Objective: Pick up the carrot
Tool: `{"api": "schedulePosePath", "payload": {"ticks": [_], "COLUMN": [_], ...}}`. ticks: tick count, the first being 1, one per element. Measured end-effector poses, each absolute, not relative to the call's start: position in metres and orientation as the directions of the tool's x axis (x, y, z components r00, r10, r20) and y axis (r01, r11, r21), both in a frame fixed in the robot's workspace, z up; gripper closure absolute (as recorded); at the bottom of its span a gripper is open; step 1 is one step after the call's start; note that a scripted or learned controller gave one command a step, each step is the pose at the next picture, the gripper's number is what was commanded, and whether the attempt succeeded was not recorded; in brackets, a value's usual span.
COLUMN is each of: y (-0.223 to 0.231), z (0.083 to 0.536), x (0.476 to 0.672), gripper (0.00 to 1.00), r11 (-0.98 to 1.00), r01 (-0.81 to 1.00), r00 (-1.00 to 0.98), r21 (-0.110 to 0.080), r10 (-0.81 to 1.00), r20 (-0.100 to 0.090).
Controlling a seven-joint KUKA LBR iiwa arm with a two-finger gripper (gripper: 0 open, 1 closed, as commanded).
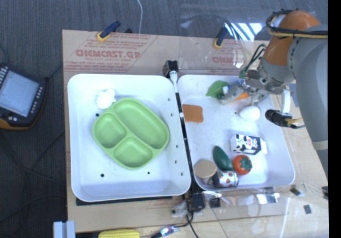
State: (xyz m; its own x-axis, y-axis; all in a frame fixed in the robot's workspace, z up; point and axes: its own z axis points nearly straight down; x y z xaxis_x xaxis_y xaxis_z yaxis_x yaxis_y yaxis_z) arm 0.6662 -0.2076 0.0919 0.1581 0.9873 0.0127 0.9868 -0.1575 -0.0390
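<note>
The grey arm (311,77) is reached in from the right — its orange band is turned upward, and the gripper (241,91) is lowered, pointing left.

You look down from high above the bench (80,45), tilted a little. Both white bins (80,178) fit in, and the arm (309,66) comes from your right.
</note>
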Motion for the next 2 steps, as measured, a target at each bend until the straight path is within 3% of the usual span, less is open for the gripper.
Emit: {"api": "schedulePosePath", "payload": {"ticks": [1, 2], "y": [-0.2057, -0.2066], "z": [0.0916, 0.0914], "x": [0.6652, 0.6664], "gripper": [0.0, 0.0], "r11": [-0.282, -0.216], "r01": [0.958, 0.975], "r00": [0.283, 0.217], "r21": [-0.056, -0.05], "r10": [0.959, 0.976], "r20": [0.01, 0.01]}}
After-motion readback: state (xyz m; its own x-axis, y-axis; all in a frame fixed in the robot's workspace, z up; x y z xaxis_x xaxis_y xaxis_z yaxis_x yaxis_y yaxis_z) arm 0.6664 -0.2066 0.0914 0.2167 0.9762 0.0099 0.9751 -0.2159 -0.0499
